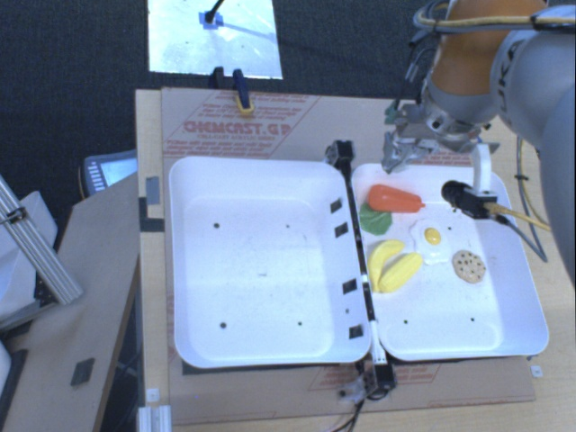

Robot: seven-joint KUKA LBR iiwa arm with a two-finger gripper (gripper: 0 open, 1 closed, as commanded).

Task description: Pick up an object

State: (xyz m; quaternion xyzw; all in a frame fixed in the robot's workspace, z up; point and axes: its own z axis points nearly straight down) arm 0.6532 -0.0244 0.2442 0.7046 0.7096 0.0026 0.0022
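Note:
The right bin (504, 331) holds an orange carrot (396, 199) lying on a green leafy piece (375, 219), a yellow banana bunch (394, 265), a fried egg (432, 238) and a round cookie (468, 265). My gripper (397, 157) hangs over the back edge of that bin, just above and behind the carrot. I see nothing between its fingertips. The grey arm with its orange band (481, 34) rises behind it at the upper right.
The left bin (261, 259) lies beside the right one, joined along a black clipped seam (354, 241). A black fitting with cables (468, 196) sits at the right bin's back right. A shiny plate (214, 23) lies beyond the bench.

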